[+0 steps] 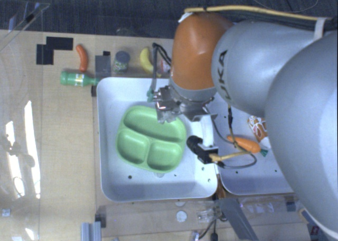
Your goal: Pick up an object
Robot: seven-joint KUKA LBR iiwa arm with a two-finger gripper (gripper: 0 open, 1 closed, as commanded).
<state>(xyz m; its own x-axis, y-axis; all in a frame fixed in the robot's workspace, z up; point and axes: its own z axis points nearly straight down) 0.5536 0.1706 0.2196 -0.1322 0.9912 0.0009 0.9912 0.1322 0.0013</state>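
Note:
A green divided plate (149, 139) lies in the left white bin (113, 182). My gripper (165, 110) hangs over the plate's far right rim, under the orange band of the arm. An orange carrot (244, 143) lies in the right bin (248, 182), beside a small orange-and-white thing (257, 125) half hidden by the arm.
Behind the left bin, on the bench, stand a green bottle (77, 79), an orange sausage-shaped thing (82, 57), a small jar (122, 61) and a yellow banana (146, 59). The arm covers most of the right bin.

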